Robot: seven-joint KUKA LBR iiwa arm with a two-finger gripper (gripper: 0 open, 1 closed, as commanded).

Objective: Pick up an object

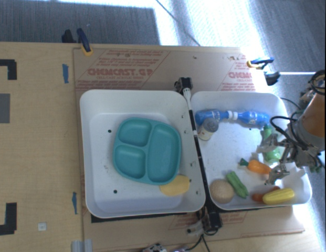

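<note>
From the camera above the bench, you have two white bins side by side. The left bin [94, 140] holds a teal divided plate [148, 151] with three compartments, lying flat near the middle, and a pale yellow lemon-like piece [175, 186] touching the plate's lower right corner.

The right bin [225, 140] carries the clutter. Along its top you see a blue bottle-shaped toy [233, 116] lying on its side, with a small grey-and-white cup [207, 128] just beside its left end. Lower down, a round beige ball (it could be a potato) [222, 191] sits near the bottom edge, touching a green pepper-like piece [237, 184] that lies at a slant. An orange carrot piece [258, 166] lies right of that, a yellow corn cob [279, 195] rests along the bottom right wall with a small red item [257, 197] at its left tip, and some pale green pieces [270, 150] lie near the right side.

Your arm [312, 119] comes in from the right edge, and the gripper [277, 173] hangs low over the right bin, between the carrot piece and the corn cob. Whether it is open or closed you cannot tell from here (cables and metal parts blur together), and nothing is plainly seen between its tips.
</note>
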